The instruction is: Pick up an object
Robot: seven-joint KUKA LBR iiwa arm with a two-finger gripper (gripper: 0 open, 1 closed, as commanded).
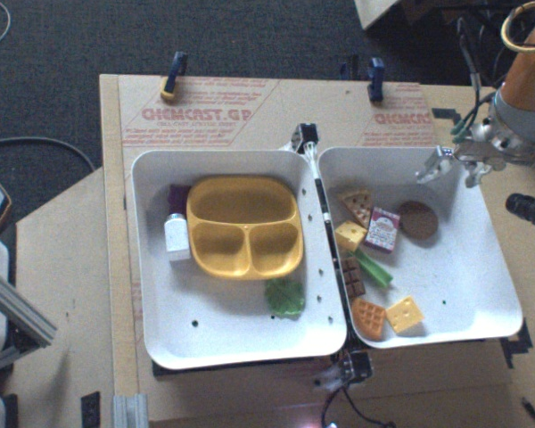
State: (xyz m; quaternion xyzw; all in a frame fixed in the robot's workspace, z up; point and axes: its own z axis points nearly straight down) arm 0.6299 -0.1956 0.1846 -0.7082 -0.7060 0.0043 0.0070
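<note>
My gripper [449, 170] hangs over the far right part of the right bin [481, 275], its two fingers spread open with nothing between them. Just below it lies a brown round cookie [419, 221]. Left of the cookie are a small purple carton [382, 229], a waffle-like wedge [358, 207] and a yellow cheese block [349, 235]. Nearer the front lie a green stick [372, 268], a brown chocolate bar [352, 277], an orange waffle [370, 318] and a cheese slice [404, 314].
The left bin [160, 319] holds a yellow divided plate [244, 226], a white bottle [176, 236], a purple item [179, 196] half hidden by the plate, and green broccoli [286, 298]. A clamp [307, 137] sits where the bins meet. Cables hang at the right.
</note>
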